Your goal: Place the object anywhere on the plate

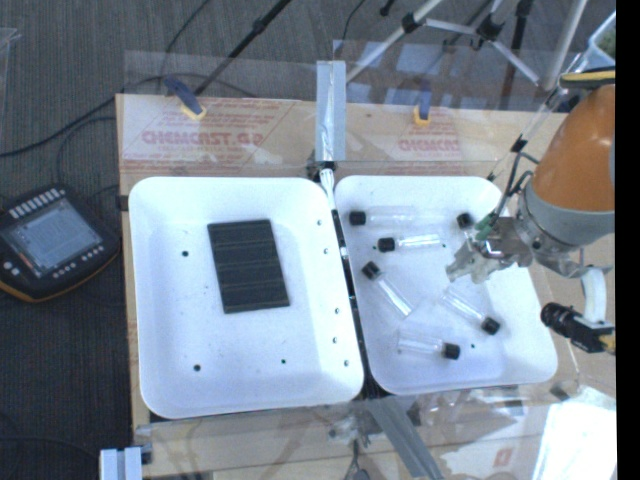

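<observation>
Over the right shallow white bin [520, 368] now, claw [470, 265] low near its right side, just above a clear plastic tube with a black cap [470, 311]; open or closed, cannot tell. More capped tubes scattered across that bin. Dark ribbed rectangular plate [247, 265] flat in the left white bin [160, 348], well apart.
</observation>
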You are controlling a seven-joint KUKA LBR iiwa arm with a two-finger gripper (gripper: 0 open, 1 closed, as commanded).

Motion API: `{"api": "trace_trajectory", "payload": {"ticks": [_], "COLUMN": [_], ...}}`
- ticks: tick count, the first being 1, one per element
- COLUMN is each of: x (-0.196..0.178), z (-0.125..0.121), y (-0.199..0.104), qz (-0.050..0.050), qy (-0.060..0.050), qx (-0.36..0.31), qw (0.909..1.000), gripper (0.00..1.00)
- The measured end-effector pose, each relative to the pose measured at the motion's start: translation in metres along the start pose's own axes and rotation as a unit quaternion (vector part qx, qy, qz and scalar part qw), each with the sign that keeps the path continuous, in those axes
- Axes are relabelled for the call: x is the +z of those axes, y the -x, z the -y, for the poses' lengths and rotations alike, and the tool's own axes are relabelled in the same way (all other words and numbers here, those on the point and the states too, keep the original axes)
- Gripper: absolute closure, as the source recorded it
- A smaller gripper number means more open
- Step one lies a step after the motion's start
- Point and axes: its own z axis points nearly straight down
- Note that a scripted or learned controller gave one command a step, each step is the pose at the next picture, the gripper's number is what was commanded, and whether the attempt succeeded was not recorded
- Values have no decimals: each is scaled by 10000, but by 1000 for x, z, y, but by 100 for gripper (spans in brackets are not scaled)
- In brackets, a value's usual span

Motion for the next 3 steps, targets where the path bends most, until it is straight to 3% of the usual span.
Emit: {"api": "trace_trajectory", "payload": {"ticks": [1,2,3], "x": [-7,40,45], "z": [-26,-36,-49], "y": [-60,-149,-260], "qz": [7,5,14], "qy": [-5,-17,-15], "qx": [-15,-839,-958], "qw": [10000,9965,9954], "gripper": [100,100,100]}}
